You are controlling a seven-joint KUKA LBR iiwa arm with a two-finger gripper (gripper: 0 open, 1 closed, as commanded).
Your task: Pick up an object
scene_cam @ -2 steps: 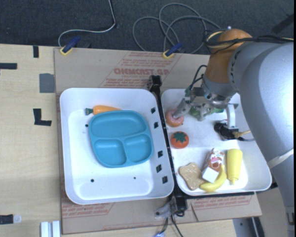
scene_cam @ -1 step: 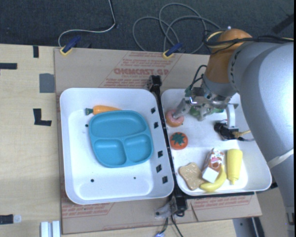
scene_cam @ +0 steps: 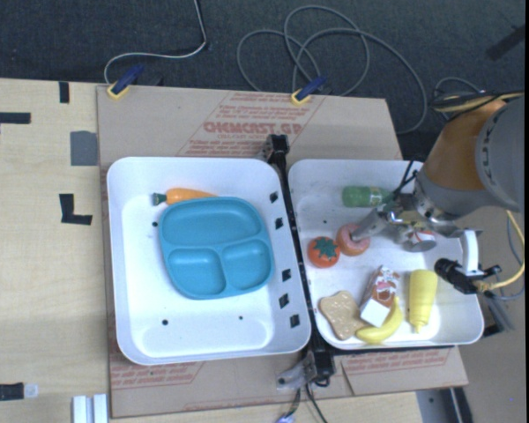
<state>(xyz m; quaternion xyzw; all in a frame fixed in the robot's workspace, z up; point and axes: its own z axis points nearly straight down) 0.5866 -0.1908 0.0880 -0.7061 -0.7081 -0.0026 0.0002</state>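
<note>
My gripper [scene_cam: 368,227] reaches in from the right over the right bin [scene_cam: 322,176], its tip low against a pink ring-shaped toy [scene_cam: 352,241]. A red tomato [scene_cam: 323,251] lies just left of the ring. A green bottle-shaped toy [scene_cam: 363,196] lies behind the gripper. Along the front of this bin are a toast slice [scene_cam: 339,314], a small red-and-white carton [scene_cam: 380,299], a banana [scene_cam: 382,324] and a yellow bottle [scene_cam: 421,299]. The grey arm with its orange band [scene_cam: 463,157] covers the bin's right rim.
The left bin [scene_cam: 137,324] holds a blue divided plate [scene_cam: 216,245] with an orange carrot [scene_cam: 187,196] behind it. Both bins sit on a cardboard sheet [scene_cam: 238,122]. Cables loop on the dark floor at the back.
</note>
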